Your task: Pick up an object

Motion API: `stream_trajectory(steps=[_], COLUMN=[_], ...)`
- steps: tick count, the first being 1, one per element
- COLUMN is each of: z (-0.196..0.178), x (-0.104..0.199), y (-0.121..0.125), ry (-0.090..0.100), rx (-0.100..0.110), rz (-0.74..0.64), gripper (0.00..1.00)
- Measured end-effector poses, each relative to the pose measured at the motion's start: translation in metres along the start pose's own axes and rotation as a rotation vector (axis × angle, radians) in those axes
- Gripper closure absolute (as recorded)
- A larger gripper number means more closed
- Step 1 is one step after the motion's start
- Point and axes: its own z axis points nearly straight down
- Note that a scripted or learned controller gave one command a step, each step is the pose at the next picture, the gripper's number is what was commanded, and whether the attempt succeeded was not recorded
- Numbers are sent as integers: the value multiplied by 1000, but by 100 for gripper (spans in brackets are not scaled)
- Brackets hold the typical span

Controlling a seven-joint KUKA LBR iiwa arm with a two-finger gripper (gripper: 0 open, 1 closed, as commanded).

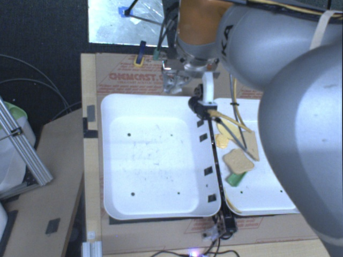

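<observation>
Camera view: big grey arm (289, 90) fills the right side, reaching in from the right and bending toward the far edge of the bins; orange band (201, 9) sits above the wrist. Gripper (172, 84) hangs just past the far rim of the left bin (115, 159), over the cardboard bench top (123, 74). Can't tell its finger state, too blurred and small.

Right bin (268, 197) is partly hidden by the arm. Objects there near the divider: tan flat piece (238, 160), green piece (235, 178) just beside it, yellow piece (222, 141), thin tan sticks (236, 126).
</observation>
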Motion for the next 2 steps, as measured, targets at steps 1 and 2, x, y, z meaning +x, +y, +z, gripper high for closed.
stream_trajectory(steps=[1, 2], z=[17, 9], x=[2, 29], y=[-86, -164], ry=[-1, 1], rx=[13, 12], rz=[-4, -9], gripper=[100, 100])
